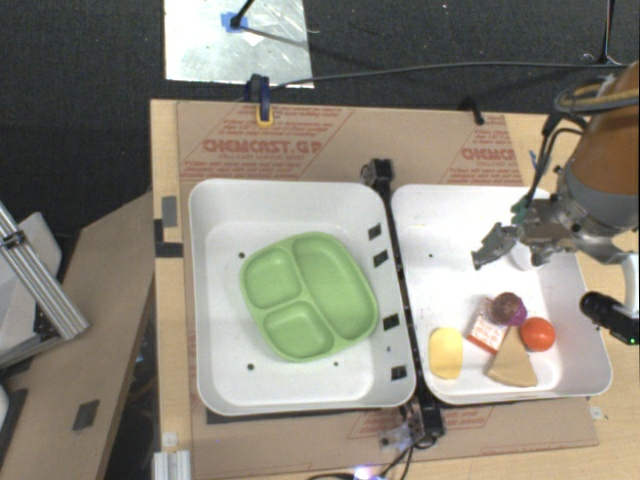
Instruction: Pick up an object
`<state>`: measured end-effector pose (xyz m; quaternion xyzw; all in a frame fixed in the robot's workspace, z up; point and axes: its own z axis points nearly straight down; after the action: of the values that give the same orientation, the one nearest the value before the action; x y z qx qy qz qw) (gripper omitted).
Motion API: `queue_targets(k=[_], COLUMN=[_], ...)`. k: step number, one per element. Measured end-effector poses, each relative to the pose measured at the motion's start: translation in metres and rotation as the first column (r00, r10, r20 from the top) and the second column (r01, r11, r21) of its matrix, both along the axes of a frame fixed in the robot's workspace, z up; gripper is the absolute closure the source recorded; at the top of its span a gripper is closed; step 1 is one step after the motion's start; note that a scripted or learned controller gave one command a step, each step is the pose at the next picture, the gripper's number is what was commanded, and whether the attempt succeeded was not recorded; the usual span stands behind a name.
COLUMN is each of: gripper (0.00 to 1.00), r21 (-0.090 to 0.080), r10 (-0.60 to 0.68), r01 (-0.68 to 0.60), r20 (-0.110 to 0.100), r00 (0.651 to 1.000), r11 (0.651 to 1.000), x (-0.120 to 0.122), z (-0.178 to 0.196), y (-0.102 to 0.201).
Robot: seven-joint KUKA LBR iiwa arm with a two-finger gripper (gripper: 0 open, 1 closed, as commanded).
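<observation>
Dark carpet surrounds the table, whose top is covered by a brown cardboard sheet printed in red with "CHEMCAST GP", once near the left and again, partly cut off, towards the right. A blue-and-yellow clamp pins its far edge, and beyond it lies a shiny silver sheet with a scrap of blue tape. An aluminium rail leans at the far left.

Two white bins sit side by side. The left bin holds a green divided plate. In the near corner of the right bin are clustered a yellow lemon, a small red-and-white box whose print is too small to read, a purple onion, a red tomato and a tan wedge.

The tool hangs over the right bin beyond them, its dark fingers spread apart with nothing between them.
</observation>
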<state>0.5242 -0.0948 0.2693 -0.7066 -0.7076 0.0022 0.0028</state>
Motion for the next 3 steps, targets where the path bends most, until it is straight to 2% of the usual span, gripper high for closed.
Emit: queue_targets(k=[1, 3], gripper=[0.00, 0.00], r21=[-0.001, -0.001], r10=[0.002, -0.001], r01=[-0.002, 0.001], r20=[0.009, 0.005], r00=[1.000, 1.000], r11=[1.000, 1.000], x=[0.002, 0.003], z=[0.004, -0.083], y=[0.000, -0.010])
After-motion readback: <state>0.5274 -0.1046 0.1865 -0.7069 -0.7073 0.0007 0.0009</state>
